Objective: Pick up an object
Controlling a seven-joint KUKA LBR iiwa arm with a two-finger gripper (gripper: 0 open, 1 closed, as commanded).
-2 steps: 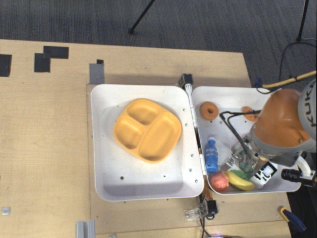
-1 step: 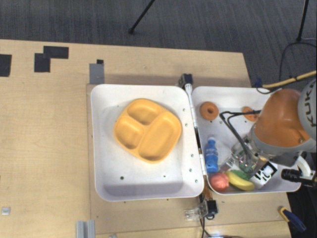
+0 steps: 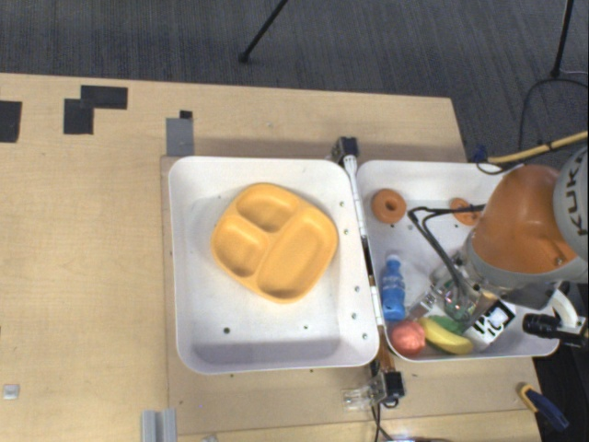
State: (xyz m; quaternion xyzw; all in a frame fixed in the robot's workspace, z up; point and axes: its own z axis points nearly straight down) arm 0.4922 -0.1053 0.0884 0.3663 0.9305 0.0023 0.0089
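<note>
Best to push the metal two-finger gripper (image 3: 448, 304), fingers too blurry to tell, straight down over the curved yellow plastic banana (image 3: 448, 338) before squeezing gently.

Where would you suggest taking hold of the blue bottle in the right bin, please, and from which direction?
Grip the blue bottle across its body near the middle, coming straight down from above. It lies flat, its long axis running toward and away from the camera, so its narrow width suits the pincer. The bin's left wall sits close on one side and the red apple at its near end, so clearance looks tight.
</note>
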